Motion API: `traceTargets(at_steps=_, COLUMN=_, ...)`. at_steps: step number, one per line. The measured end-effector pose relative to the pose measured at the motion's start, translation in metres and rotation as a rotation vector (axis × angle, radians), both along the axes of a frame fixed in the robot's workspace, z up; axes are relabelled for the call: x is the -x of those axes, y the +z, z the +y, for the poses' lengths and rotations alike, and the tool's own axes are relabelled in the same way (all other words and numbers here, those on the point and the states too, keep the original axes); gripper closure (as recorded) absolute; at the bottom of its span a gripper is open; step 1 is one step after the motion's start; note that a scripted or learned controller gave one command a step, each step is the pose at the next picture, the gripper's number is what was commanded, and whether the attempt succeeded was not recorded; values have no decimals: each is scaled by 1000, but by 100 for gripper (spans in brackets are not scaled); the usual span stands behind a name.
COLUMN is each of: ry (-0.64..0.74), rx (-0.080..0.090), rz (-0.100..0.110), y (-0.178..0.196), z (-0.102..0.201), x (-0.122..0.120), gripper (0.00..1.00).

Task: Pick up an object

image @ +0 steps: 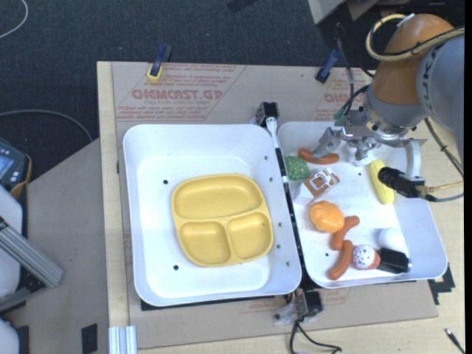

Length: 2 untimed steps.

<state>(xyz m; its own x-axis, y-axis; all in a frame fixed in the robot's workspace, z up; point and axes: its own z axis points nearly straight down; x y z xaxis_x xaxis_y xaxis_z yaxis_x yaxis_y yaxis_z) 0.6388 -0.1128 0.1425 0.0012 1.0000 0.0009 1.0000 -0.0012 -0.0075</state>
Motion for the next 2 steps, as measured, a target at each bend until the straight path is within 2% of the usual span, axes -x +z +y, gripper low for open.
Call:
traceTargets(at_steps=1, ry=0, rx=3, rz=-7, y=-51, z=-1, x=0, gripper=0)
traceTargets(at_steps=2, ry=-1, rx=2, rz=-11, y=-39, z=-1, x=-1, gripper=100)
